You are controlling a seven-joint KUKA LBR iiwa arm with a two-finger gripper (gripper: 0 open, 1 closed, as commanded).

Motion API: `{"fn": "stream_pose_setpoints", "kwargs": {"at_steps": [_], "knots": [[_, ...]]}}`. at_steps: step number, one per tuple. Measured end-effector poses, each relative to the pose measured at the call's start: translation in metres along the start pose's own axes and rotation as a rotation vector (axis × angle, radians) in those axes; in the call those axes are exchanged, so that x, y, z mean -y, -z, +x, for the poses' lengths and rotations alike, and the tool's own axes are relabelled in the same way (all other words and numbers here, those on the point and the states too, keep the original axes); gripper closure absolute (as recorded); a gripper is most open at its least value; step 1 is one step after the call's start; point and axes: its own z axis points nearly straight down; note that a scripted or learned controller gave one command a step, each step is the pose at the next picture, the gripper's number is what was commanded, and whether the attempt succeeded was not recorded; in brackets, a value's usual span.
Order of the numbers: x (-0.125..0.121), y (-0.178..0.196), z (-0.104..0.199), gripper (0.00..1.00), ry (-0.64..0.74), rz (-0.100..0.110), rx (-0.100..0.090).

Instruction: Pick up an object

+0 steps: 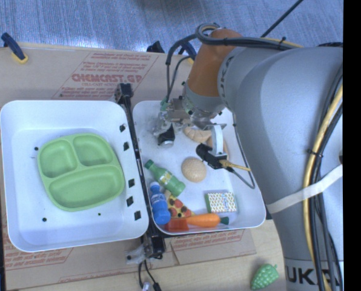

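**Claw low in the right bin, fingers unreadable**

Seen from above at a slant: two white bins side by side on a cardboard-covered worktop (102, 74). In the left bin (14, 162), a green divided plate (80, 171), lying flat near the middle.

In the right bin (256, 208), a scatter of small things. Near the centre, a round beige ball-like object (194, 169). At about 8 o'clock from it, a green bottle (165, 178), tilted on its side. Just below the bottle, at 6 o'clock, a blue bottle (158, 204) against the bin's left wall. Along the bin's 6 o'clock edge, an orange carrot toy (202, 220) lying lengthwise, with small multicoloured pieces (179, 209) just above its left end. At 4 o'clock from the beige object, a small patterned box (220, 202).

Reaching in from 3 o'clock, the grey arm (277, 114) with its orange band, covering the bin's upper right. Claw (166, 132) low at the bin's 11 o'clock corner, above the floor there; apart or together, cannot tell, and nothing seen clamped between its tips. Just beside it, toward 3 o'clock, a pale tan object (198, 134), partly hidden by the wrist.

Off the bins, on the worktop at 5 o'clock, a green grape-bunch toy (264, 276).
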Motion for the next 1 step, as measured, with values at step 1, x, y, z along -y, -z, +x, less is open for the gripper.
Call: {"fn": "stream_pose_setpoints", "kwargs": {"at_steps": [1], "knots": [[0.0296, 0.1815, 0.0526, 1.0, -0.002, -0.007, 0.002]]}}
